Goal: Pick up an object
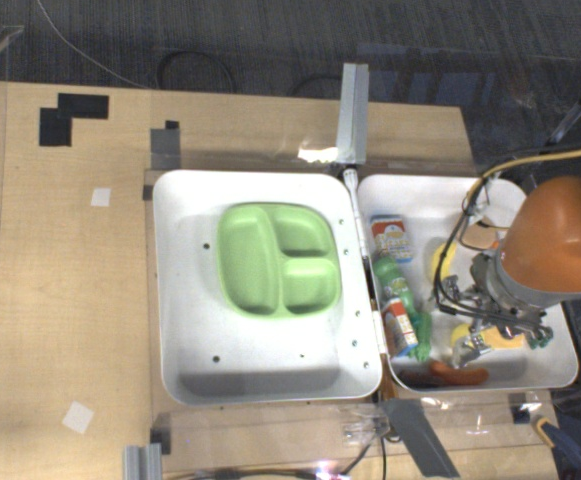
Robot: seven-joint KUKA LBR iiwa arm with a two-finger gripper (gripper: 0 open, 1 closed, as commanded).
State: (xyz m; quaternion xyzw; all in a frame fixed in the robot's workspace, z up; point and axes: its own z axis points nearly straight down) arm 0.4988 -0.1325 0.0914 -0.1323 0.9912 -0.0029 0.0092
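Note:
My gripper (487, 318) reaches down into the right bin (550, 373), below the orange band of the arm (562, 233). It hovers over a yellow object (482, 340) near the bin's front. Along the bin's left side lie a small red-and-white packet (391, 238), a green bottle (398, 290) and a red-labelled item (401, 328). A brown sausage (458, 375) rests at the front edge. A yellow curved piece (440, 261) shows just left of the wrist. The arm hides much of the bin's right half.
The left bin (185, 368) holds a green divided plate (275, 258). A metal post (353, 118) stands behind the seam between the bins. Cables (470, 208) loop off the wrist. Wooden bench (60, 298) lies to the left.

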